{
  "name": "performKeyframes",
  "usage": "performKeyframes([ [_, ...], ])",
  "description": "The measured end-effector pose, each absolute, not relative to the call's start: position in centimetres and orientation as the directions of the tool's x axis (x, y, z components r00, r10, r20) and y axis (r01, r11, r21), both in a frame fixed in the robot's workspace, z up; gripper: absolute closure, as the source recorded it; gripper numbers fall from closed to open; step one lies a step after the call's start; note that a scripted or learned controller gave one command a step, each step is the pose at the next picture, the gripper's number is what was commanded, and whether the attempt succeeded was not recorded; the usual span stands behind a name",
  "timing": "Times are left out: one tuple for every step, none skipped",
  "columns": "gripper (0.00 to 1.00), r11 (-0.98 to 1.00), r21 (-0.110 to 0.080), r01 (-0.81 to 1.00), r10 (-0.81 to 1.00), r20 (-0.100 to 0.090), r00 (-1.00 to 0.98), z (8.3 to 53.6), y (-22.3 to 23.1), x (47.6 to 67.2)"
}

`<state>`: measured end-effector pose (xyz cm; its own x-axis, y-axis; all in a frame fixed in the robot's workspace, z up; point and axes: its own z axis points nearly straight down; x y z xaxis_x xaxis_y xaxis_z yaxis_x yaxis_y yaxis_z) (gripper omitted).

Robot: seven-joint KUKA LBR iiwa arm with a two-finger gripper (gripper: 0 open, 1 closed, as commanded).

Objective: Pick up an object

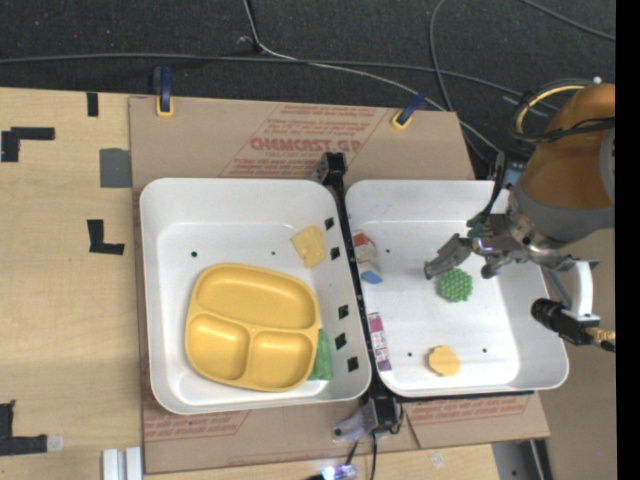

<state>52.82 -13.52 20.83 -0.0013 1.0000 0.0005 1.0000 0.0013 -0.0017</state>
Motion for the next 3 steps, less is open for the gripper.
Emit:
performKeyframes([
  [0.0,-0.001,-0.007,1.0,1.0,0.001,0.001,15.0,-13.7,51.8],
  [0.0,0.0,-0.007,1.0,1.0,0.001,0.0,10.5,-13.7,51.1],
  [0.0,0.001,-0.001,1.0,1.0,-0.001,-0.001,8.4,-13.6,51.1],
])
